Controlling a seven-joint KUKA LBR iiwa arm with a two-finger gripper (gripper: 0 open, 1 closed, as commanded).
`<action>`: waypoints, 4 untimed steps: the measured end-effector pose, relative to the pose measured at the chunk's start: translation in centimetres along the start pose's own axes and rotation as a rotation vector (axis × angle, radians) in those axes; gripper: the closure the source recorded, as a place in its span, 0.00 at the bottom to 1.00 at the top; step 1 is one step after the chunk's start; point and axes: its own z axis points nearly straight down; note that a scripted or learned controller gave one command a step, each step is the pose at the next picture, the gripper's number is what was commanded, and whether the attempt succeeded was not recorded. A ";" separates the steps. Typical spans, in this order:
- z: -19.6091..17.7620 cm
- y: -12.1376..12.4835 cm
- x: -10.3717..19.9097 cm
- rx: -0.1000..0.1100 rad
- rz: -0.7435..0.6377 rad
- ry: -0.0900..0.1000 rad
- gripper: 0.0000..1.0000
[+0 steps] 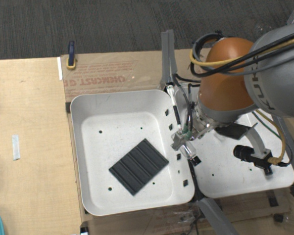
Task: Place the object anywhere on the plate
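Note:
A dark grey ribbed plate (139, 166) lies tilted on the floor of the left white bin (88, 144), a little right of its middle. My gripper (186, 143) hangs over the seam between the two bins, just right of the plate's upper right corner. I cannot make out anything held in it. The grey arm with its orange band (225, 78) covers much of the right bin (227, 176).
The raised rims of both bins meet under the gripper. A brown cardboard sheet (108, 74) lies behind the left bin, with a blue clamp (71, 54) at its corner. The wooden bench (28, 149) stretches to the left, bearing small bits.

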 end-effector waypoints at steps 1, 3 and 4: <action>2.3 2.3 1.0 0.001 -0.189 0.001 1.00; -1.9 10.0 -0.4 -0.005 -0.676 -0.003 0.00; -0.7 17.0 2.7 -0.004 -0.441 -0.003 0.00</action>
